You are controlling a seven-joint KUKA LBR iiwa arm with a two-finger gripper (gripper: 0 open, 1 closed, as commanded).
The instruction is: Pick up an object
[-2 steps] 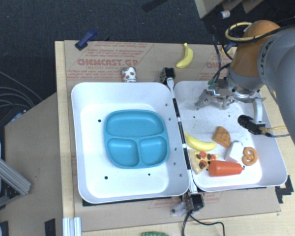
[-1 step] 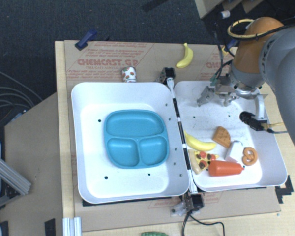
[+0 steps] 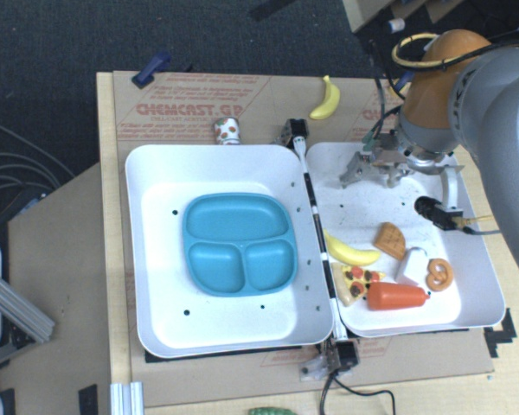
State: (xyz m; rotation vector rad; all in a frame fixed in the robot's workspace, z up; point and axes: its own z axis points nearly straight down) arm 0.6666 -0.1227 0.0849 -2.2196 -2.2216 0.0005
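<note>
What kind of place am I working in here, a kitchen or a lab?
Most likely a robotics lab bench, not a kitchen: two white bins sit on a cardboard-topped bench, the food is toy-like, such as the banana, and loose cables lie on carpet.

blue tray (image 3: 239, 253) in left bin (image 3: 147, 258); banana (image 3: 325, 100) on bench.

Grey arm (image 3: 502, 102), orange band (image 3: 432, 93), metal hand (image 3: 376, 169)
</note>
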